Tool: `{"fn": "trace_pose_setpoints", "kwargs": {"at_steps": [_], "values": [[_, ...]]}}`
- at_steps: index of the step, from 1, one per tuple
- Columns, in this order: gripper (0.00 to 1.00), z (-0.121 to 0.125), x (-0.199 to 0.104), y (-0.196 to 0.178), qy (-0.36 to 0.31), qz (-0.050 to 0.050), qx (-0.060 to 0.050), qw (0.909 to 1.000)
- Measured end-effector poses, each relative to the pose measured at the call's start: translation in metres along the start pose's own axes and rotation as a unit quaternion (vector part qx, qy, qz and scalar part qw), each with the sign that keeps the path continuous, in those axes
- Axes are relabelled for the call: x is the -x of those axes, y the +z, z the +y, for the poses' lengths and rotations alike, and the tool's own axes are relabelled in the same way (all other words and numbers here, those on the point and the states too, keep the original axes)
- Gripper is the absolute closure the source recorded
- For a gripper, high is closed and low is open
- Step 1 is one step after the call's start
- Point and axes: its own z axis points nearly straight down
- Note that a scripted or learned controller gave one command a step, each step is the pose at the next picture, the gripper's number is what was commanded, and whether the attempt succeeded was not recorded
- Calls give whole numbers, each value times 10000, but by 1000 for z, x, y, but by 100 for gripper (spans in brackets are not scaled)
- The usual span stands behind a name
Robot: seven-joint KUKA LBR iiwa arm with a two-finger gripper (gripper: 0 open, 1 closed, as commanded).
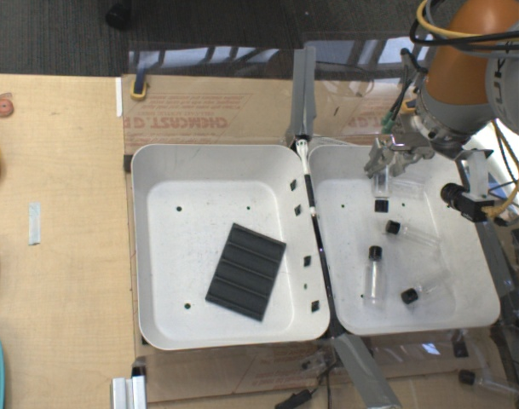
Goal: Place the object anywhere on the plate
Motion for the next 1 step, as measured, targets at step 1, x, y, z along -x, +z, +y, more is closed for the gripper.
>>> {"fn": "trace_pose_setpoints", "kwargs": {"at_steps": [1], "values": [[100, -72, -72, 18, -460, 2, -10, 9989]]}}
